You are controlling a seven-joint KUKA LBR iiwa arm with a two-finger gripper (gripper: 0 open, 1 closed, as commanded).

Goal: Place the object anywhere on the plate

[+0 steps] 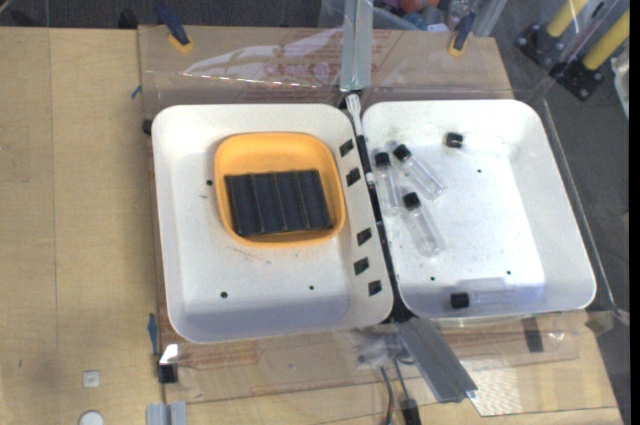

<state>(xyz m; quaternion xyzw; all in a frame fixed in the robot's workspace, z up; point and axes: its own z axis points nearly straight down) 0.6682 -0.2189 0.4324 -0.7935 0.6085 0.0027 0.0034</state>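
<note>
Two white bins sit side by side. The left bin (pixel 180 293), on the far side from where the arm reaches in, holds an orange plate (pixel 232 153). A black ribbed slab (pixel 278 203) lies flat on that plate, well inside its rim, so if the slab is the object, the job looks done to me. It seems stiff, light and low, and its ridges would give some bite; I'd pinch it across the short width.

The right bin (pixel 540 253), on the arm's side, holds a few clear tubes with black caps. One tube (pixel 420 173) lies near the divider and another (pixel 422 225) just below it. Those look light, slick and ready to roll, perhaps brittle; I'd take one across the body beside the cap. A loose black cap (pixel 453 140) lies apart from them.

Whether the pincer is apart or together I cannot tell.
</note>
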